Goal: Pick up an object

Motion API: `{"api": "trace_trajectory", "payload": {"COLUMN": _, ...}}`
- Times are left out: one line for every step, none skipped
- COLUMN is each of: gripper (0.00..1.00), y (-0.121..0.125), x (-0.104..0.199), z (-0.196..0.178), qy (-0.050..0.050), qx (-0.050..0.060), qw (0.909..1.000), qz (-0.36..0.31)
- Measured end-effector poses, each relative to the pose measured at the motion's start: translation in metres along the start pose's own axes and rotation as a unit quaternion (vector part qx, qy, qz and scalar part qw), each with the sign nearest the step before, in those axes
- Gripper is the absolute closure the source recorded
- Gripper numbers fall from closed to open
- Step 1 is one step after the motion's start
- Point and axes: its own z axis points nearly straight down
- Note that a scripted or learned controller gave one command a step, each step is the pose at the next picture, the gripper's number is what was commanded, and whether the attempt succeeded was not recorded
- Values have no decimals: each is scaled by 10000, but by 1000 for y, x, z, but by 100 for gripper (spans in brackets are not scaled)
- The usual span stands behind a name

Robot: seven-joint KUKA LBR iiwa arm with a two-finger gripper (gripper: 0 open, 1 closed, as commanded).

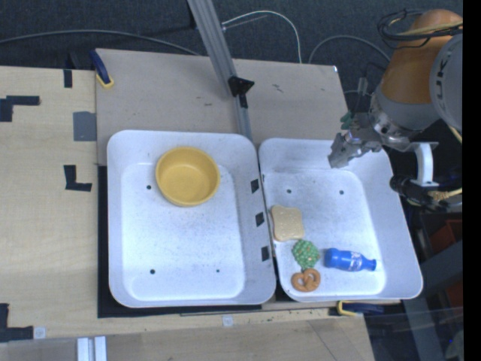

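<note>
I'd go for the blue bottle point(349, 260) near the right bin's point(391, 201) front edge: light, rigid, slippery, best pinched mid-body. My gripper point(340, 155) hovers; I cannot tell its state.

Right bin point(376, 201): upper half bare — open from 12 o'clock.
Right bin, 6 o'clock: sponge point(287, 222), green toy point(305, 253), pretzel point(306, 280), blue bottle point(348, 260) crowd together.
Left bin point(128, 224): yellow bowl point(187, 175) at 12 o'clock — rest open.
Pole point(218, 43): slants above the bins' seam.

Robotics lab, taped wooden bench point(45, 201), two white bins point(120, 201), cables point(263, 17)
</note>
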Motion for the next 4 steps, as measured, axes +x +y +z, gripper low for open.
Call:
{"api": "trace_trajectory", "payload": {"gripper": 100, "y": -1, "x": 54, "z": 11, "qy": 1, "qx": 14, "qw": 10000, "qz": 0}}
{"api": "trace_trajectory", "payload": {"gripper": 100, "y": 2, "x": 112, "z": -2, "qy": 2, "qx": 1, "qw": 10000, "qz": -8}}
{"api": "trace_trajectory", "payload": {"gripper": 100, "y": 4, "x": 158, "z": 5, "qy": -3, "qx": 12, "qw": 10000, "qz": 3}}
{"api": "trace_trajectory", "payload": {"gripper": 100, "y": -7, "x": 214, "z": 4, "qy": 1, "qx": 15, "qw": 10000, "qz": -4}}
